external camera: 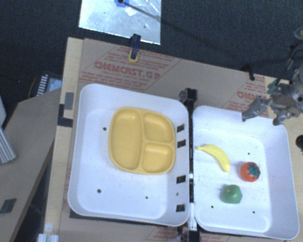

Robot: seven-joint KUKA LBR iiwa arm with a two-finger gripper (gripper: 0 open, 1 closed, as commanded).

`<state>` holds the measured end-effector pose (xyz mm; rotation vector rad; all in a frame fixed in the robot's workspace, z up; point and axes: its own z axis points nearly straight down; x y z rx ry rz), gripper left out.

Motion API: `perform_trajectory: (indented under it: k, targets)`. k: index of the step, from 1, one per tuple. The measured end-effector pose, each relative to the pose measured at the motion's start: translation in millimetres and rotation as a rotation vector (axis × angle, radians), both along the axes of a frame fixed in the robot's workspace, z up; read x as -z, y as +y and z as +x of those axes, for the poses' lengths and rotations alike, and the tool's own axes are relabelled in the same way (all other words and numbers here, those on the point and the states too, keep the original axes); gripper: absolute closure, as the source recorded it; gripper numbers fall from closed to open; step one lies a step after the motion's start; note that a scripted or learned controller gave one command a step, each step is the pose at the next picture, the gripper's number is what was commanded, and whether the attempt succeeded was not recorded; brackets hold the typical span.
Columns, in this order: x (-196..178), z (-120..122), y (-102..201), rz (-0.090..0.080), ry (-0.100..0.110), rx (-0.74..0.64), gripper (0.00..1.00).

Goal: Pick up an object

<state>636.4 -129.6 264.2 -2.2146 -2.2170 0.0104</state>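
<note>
1. Two white bins are sitting side by side on the bench. The left bin (80, 192) is holding a yellow divided tray (141, 141) with three compartments, lying flat near the bin's middle.
2. The right bin (278, 223) is holding three small items: a banana (215, 155), a tomato (250, 171) and a green pepper (231, 194).
3. Banana: yellow, slim, gently curved. It is lying flat in the left half of the right bin, a little above the bin's middle. Its long axis is running from the upper left down to the lower right of the frame; the thin upper-left tip is pointing toward the divider between the bins, the blunter end toward the tomato.
4. Tomato: orange-red, round, with a dark green top. It is resting just right of the banana's lower end, apart from it.
5. Green pepper: small, rounded, sitting below and between the other two, apart from both.
6. The gripper (266, 114) is hanging at the upper right of the frame, over the far rim of the right bin, well apart from all three items. Its two fingers are standing spread apart with nothing between them.
</note>
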Motion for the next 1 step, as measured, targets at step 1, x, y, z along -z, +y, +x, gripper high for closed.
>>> perform_trajectory:
  k: [1]
  targets:
    - [-7.6, 1.8, 0.3, -0.002, -0.012, -0.002, 0.00]
